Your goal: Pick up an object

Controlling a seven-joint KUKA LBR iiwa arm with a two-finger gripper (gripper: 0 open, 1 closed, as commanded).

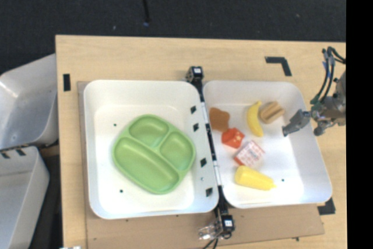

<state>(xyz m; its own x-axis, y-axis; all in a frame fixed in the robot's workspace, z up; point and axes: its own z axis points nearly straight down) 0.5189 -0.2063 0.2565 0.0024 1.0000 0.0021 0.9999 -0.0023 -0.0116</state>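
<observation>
The right bin (pixel 303 183) holds several toy foods. A brown piece (pixel 219 118) and a red piece (pixel 232 137) lie near its left wall. A yellow banana (pixel 254 118) touches a tan bun-like piece (pixel 271 111) at the back. A pink and white packet (pixel 249 153) lies in the middle, and a yellow wedge (pixel 253 178) sits toward the front. My gripper (pixel 308 124) hangs over the bin's right side, to the right of the bun and apart from it. It is open, with only white bin floor showing between its fingers.
The left bin (pixel 93 183) holds a green divided plate (pixel 153 153). A ridge with black clips (pixel 205 143) separates the two bins. Cables (pixel 327 76) hang from the wrist at the right. White containers (pixel 23 119) stand off the bench's left edge.
</observation>
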